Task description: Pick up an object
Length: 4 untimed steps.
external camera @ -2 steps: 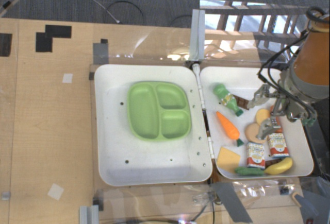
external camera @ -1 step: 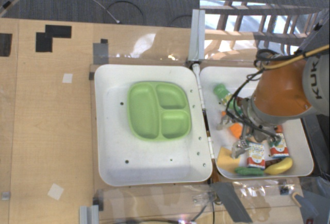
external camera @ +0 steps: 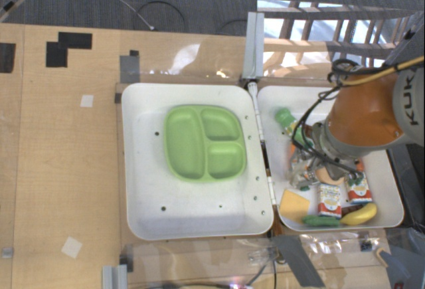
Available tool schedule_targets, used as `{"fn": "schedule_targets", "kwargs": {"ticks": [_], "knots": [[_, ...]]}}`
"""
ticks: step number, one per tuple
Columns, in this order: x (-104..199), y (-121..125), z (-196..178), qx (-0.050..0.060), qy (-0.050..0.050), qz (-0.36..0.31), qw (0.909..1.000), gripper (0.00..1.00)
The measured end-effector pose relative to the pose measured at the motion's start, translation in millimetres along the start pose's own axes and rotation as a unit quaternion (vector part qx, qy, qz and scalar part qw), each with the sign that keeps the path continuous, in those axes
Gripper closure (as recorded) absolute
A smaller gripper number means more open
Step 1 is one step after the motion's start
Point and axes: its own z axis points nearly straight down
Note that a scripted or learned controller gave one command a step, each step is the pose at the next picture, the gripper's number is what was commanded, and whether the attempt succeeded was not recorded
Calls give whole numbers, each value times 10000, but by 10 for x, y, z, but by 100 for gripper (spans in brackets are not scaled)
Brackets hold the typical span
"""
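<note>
Gripper (external camera: 307,165) low over the clutter in the right bin (external camera: 396,204), fingers hidden in the tangle.
From above, I cannot tell how it stands or whether it touches anything. Near it lie a yellow block (external camera: 295,202), a green bottle (external camera: 286,119), two small cartons (external camera: 330,200), a banana (external camera: 359,215). A green divided plate (external camera: 203,142) sits alone in the left bin (external camera: 143,214).

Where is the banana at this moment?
The banana lies in the right bin, at its near right corner, beside a small carton and a green item.
</note>
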Motion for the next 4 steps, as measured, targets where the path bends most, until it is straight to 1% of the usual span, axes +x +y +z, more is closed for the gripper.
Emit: {"fn": "schedule_targets", "kwargs": {"ticks": [1, 2, 3, 4], "knots": [[-544, 414, -1621, 3, -28, 143, 9999, 100], [-522, 407, -1572, -9, 24, 153, 9999, 0], [205, 200, -768, -20, 72, -20, 10000, 0], [103, -17, 149, 12, -15, -633, 9980, 0]]}}
